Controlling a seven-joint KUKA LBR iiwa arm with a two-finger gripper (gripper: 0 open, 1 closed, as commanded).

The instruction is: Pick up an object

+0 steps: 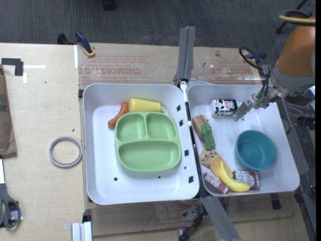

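The gripper [246,109] is seen low over the far part of the right bin [286,185], reached in from the right beneath the orange band of the arm [296,54]. Whether its fingers are spread or closed cannot be told, since they are small and dark against the bin floor; nothing is seen held in it.

Just to the left of the gripper, near the far wall of that bin, a small black-and-white carton [223,107] is lying; it is very close to the gripper tip, though contact cannot be confirmed. Nearer the camera and slightly right of the gripper, a teal bowl [256,150] is set upright, apart from the gripper. Along the bin's left side a brown piece [199,122] and a green toy [207,136] are laid, and below them a banana [228,176] is lying across a spotted biscuit-like item [206,157], with a red-and-white packet [248,178] just beside the banana's end.

In the left bin [95,179] a green divided plate [148,142] is placed near the middle, with a yellow item [145,105] and an orange item [117,116] touching its far edge.

On the table [35,114], well to the left of both bins, a grey ring [65,151] is lying flat.
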